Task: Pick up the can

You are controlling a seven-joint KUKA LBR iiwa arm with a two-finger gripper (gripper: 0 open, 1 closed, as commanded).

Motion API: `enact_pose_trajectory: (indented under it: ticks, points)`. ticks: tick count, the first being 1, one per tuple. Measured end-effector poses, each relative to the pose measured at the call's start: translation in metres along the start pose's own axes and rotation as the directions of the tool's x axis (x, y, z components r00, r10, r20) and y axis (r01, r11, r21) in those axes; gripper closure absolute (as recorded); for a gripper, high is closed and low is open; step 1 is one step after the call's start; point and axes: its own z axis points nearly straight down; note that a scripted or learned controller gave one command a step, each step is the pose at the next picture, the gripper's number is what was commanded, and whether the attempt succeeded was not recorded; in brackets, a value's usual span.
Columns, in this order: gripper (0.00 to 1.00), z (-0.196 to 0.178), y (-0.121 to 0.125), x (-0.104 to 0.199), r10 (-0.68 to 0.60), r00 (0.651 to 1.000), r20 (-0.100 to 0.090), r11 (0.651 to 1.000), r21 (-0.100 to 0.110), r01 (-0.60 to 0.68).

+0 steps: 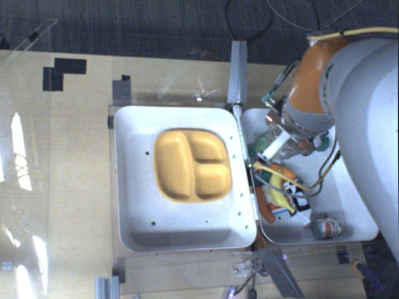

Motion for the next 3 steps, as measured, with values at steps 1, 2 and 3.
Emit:
enact_pose_trajectory:
  ticks: [1, 2, 3]
  points:
    - [1.00, -0.032, -0.023, 0.004, -0.111, 0.994, 0.001, 0.994, -0.001, 0.111]
    - [1.00, -0.046, -0.099, -0.033, -0.031, 1.000, 0.001, 1.000, 0.002, 0.031]
    - [1.00, -0.065, -0.080, -0.049, -0.232, 0.973, 0.001, 0.973, -0.001, 0.232]
